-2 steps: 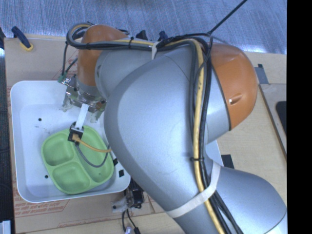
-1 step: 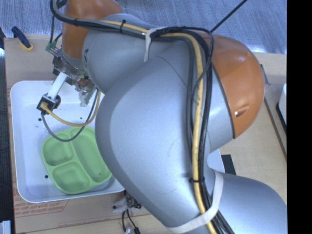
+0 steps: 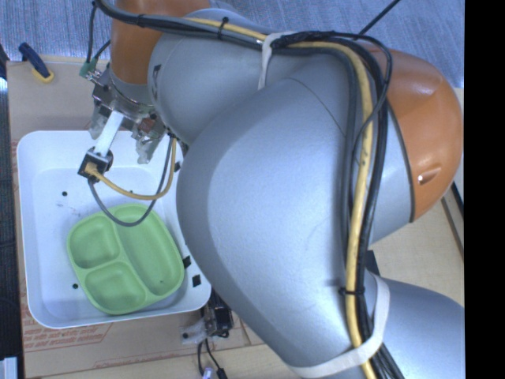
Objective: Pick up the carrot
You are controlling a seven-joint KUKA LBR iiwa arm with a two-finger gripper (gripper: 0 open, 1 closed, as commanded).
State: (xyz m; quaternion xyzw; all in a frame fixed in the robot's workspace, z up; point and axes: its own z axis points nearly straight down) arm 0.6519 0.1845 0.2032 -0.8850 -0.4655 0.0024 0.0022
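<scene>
1. Carrot: I cannot place it. The arm (image 3: 300,212) hides the bench right of the green tray (image 3: 122,263). I judge it light, stiff and smooth, best taken across its thick middle.
2. Gripper (image 3: 120,158): it hangs just above the tray's far edge, jaws apart with nothing between them.
3. A yellow cable (image 3: 118,205) loops down onto the tray's rim and could snag.
4. White bin (image 3: 24,212): its walls stand close around the tray, with open floor only beyond the tray's far side.
</scene>
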